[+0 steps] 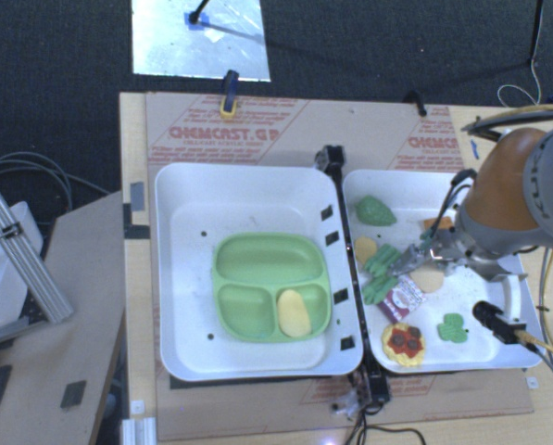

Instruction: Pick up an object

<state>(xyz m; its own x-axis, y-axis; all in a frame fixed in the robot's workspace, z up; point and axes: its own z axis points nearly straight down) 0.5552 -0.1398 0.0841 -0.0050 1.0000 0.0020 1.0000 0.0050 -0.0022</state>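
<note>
1. Lighting: bright and fairly even, from overhead. The left bin [179, 239] and right bin [512, 355] read near-white with little surface detail, close to overexposed.
2. Glare: the metal sheet [200, 26] at top reflects patchy highlights. Faint sheen on the green tray [257, 262].
3. Shadows: soft and short, a thin dark rim along the inner walls of the left bin and a weak shadow beneath the arm [512, 193] on the right bin floor.
4. Dark carpet [54, 72] around the desk [369, 123] is underexposed and grainy.
5. Sharpness: overall soft, low resolution. Small items in the right bin blur at their edges; printed lettering on the desk is legible but fuzzy.
6. Slight colour noise throughout.
</note>
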